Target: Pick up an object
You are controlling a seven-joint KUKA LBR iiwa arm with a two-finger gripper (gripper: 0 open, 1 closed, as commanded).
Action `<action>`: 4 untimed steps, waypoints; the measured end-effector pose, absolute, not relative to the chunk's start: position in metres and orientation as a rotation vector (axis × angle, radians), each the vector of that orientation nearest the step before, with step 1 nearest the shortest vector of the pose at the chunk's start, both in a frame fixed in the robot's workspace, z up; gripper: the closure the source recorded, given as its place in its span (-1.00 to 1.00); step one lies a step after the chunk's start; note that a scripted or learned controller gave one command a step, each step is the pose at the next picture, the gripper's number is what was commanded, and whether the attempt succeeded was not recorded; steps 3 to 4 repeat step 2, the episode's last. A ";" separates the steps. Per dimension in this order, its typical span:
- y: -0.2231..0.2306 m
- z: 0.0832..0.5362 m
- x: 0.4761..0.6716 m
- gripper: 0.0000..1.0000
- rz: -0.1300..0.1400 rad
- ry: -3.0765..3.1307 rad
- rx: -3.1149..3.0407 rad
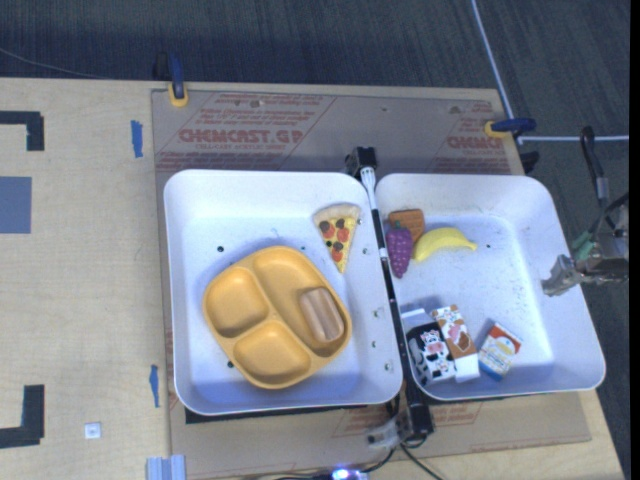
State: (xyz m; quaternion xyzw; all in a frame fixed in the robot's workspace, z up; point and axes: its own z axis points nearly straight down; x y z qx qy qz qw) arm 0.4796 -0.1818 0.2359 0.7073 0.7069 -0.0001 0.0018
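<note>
White moulded plastic forms both shallow bins, smooth with rounded corners, side by side on a pale wooden board in the middle of the frame. In the left bin (200, 208) a glossy yellow divided plate (250, 313) sits low and left of centre, with a tan hot dog (322, 313) lying in its right compartment; a flat toy pizza slice (338, 230) rests against the upper right wall, apart from the plate. In the right bin (530, 218), a purple grape bunch (398, 250), a brown wedge (406, 219) and a curved yellow banana (443, 241) cluster at upper left, while three small printed cartons (455, 346) lie along the lower edge. The right half of this bin's floor is bare. At the frame's right edge the gripper (568, 276) hangs over the bin's right rim; whether it is spread or closed cannot be told.
</note>
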 end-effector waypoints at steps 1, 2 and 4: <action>-0.121 0.162 0.480 1.00 0.001 2.223 2.221; -0.203 0.158 0.558 1.00 0.000 2.220 2.221; -0.203 0.158 0.558 1.00 0.000 2.220 2.221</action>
